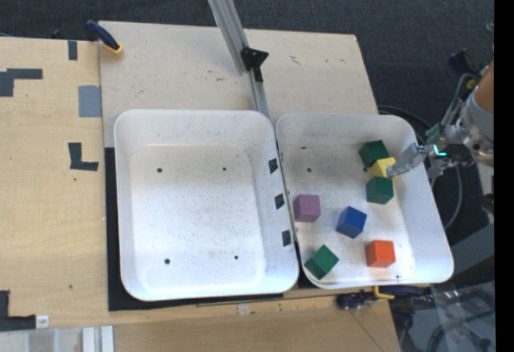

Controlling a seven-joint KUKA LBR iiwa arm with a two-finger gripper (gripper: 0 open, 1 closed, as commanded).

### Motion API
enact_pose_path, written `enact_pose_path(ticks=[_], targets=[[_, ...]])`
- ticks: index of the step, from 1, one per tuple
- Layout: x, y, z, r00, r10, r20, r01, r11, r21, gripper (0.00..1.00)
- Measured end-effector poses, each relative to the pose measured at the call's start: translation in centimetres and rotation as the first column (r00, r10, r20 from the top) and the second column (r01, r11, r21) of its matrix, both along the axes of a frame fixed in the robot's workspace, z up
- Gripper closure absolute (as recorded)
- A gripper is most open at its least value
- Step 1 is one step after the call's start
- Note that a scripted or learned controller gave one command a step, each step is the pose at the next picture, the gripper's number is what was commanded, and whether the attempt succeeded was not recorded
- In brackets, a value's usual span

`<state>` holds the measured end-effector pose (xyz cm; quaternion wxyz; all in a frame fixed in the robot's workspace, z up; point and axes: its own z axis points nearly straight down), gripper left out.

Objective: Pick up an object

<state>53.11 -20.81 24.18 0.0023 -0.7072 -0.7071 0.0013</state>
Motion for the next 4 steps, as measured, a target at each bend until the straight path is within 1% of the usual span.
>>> enact_pose_path(ticks=[1,2,4], targets=[[0.1,0.0,0.2,1.000,0.002,0.004,-0.002,1.000,-0.001,0.00],[-0.4,0.1,-4.2,1.000,0.001,-0.001,-0.001,1.000,-0.001,0.00],[0.3,0.4,-12.9,1.000,0.001,0.003,-0.001,1.000,-0.001,0.00]])
